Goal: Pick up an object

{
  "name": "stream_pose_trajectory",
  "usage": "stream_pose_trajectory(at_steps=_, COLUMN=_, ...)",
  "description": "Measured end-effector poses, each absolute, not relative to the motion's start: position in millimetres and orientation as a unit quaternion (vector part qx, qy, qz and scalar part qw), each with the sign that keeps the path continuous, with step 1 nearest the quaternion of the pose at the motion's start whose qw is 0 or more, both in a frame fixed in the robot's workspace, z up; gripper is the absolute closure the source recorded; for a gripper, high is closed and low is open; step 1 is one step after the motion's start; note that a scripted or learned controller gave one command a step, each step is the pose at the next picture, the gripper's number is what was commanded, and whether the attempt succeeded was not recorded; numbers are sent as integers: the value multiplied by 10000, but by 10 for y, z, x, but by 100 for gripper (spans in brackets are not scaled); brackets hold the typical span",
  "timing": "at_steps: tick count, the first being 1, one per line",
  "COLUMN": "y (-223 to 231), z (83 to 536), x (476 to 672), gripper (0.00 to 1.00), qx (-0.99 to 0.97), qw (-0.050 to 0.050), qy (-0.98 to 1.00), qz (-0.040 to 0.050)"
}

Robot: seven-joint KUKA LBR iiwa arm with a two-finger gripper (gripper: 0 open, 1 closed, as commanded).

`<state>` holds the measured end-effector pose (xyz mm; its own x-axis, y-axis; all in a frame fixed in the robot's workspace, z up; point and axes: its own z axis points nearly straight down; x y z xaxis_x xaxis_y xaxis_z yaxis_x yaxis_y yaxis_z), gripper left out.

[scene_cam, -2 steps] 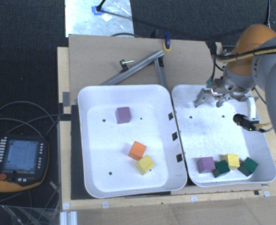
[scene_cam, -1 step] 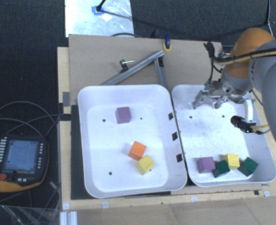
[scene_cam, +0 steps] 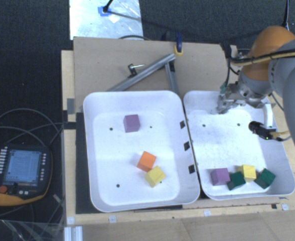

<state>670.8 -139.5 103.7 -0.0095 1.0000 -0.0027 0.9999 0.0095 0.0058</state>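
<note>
Camera view: the grey arm comes in from the right, orange band up top, and its pincer hangs over the far edge of the right bin, close to that bin's far-left corner. Whether the pincer is released or clenched I cannot tell from this slant, but nothing sits under it or in it, just bare white floor. No object picked yet. Candidates in the right bin are all bunched along the near wall: a purple cube, a dark green cube touching it on the right, a yellow cube just behind that, and another dark green cube furthest right. So the key relation is that the cluster lies toward the near side from the pincer, well apart, roughly the whole depth of the bin away, and slightly right. The left bin holds a purple cube toward the far side, plus an orange cube and a yellow cube touching corner to corner nearer the front; those are across the divide to the left, a longer reach. Judgement: the right-bin cluster is the closer target, but tight packing there makes a clean grip riskier — the lone purple cube in the left bin stands free on all sides. The desk beyond the bins carries a metal bar.
</note>
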Motion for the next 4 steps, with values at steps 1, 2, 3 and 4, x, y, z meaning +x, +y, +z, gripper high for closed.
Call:
stream_pose_trajectory(at_steps=1, y=-1367, z=1506, x=6674, gripper=100, qx=7052, qw=30, qy=7090, qz=22)
stream_pose_trajectory(at_steps=2, y=-1280, z=2065, x=6755, gripper=100, qx=7046, qw=38, qy=7096, qz=27)
stream_pose_trajectory(at_steps=3, y=-1240, z=2717, x=6806, gripper=100, qx=7048, qw=43, qy=7094, qz=32)
stream_pose_trajectory(at_steps=4, y=-714, z=2772, x=6800, gripper=100, qx=7034, qw=8, qy=7108, qz=16)
